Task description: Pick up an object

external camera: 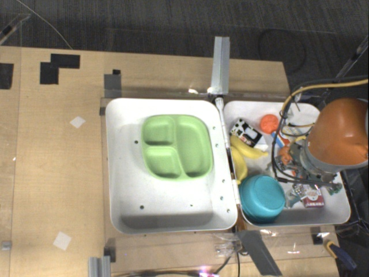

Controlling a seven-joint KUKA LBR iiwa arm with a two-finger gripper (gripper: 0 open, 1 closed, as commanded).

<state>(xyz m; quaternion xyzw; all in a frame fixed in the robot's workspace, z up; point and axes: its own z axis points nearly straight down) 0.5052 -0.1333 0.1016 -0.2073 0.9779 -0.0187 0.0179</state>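
- Reaching in from the right, the arm (340, 134) hangs low over the right bin (340, 212); its wrist and cabling cover the gripper, so I cannot tell its state or whether it has hold of anything.
- Candidate objects all lie in the right bin: a teal bowl (262, 198) at the near left corner, a banana (242, 154) just beside it, a small orange ball (268, 123) toward the far wall, and a black-and-white item (247, 133) near the banana.
- Handling, as judged: the bowl looks like light, rigid, smooth plastic, best taken across its rim; the banana is soft and bruisable, best taken mid-length; the ball may roll away.
- Surface: smooth white bin floor, shallow walls, objects crowded and partly touching.
- Room: the left bin (124, 212) holds a green divided tray (176, 146); wooden bench (52, 172) surrounds both.
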